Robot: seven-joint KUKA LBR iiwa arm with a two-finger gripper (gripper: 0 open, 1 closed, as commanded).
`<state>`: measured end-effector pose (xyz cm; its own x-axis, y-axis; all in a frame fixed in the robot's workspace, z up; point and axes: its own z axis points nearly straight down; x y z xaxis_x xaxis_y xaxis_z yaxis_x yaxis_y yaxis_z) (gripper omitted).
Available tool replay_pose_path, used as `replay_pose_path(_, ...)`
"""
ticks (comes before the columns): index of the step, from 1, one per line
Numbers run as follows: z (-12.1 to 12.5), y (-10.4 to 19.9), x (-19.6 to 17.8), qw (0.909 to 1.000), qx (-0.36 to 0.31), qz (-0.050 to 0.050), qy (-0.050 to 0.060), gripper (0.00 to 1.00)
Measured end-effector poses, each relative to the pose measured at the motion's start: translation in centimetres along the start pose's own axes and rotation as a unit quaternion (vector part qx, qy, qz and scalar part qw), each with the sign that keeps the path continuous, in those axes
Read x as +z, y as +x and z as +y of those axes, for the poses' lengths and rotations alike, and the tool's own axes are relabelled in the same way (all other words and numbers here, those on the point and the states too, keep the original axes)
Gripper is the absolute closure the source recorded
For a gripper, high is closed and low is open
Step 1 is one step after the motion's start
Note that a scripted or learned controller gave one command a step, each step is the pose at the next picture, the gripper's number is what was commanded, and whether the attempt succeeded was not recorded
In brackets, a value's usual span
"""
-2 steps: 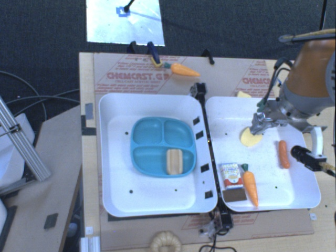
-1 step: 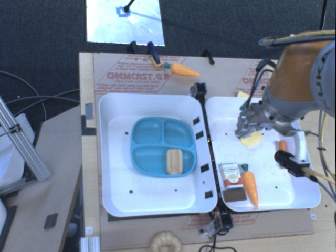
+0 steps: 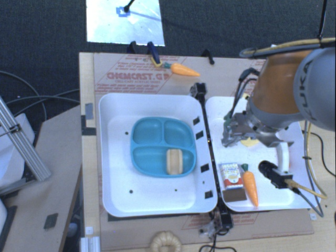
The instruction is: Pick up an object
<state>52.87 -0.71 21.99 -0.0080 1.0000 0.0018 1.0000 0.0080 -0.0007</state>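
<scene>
My gripper [image 3: 229, 136] hangs low over the back left part of the right bin [image 3: 294, 201], under the grey and orange arm. A yellow object [image 3: 250, 141] peeks out just to its right, partly hidden by the wrist. Nearer the front of that bin lie a small red and white carton [image 3: 230, 173], a brown block [image 3: 234, 194] and an orange carrot [image 3: 250, 187] side by side. They lie apart from the gripper.
In the left bin [image 3: 121, 193] rests a blue divided plate [image 3: 152, 140] with a tan bread piece [image 3: 174, 161] in its front right compartment. A second carrot [image 3: 184, 70] lies on the cardboard behind the bins. A tan ring [image 3: 166, 241] sits at the bench's front edge.
</scene>
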Motion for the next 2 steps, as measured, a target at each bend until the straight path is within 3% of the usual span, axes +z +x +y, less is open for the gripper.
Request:
replay_pose_path(1,0.1,0.2,-0.1,1.0,0.001,-0.001,-0.001,1.0)
replay_pose_path(2,-1.5,0.1,0.4,1.0,0.003,-0.001,0.0,1.0)
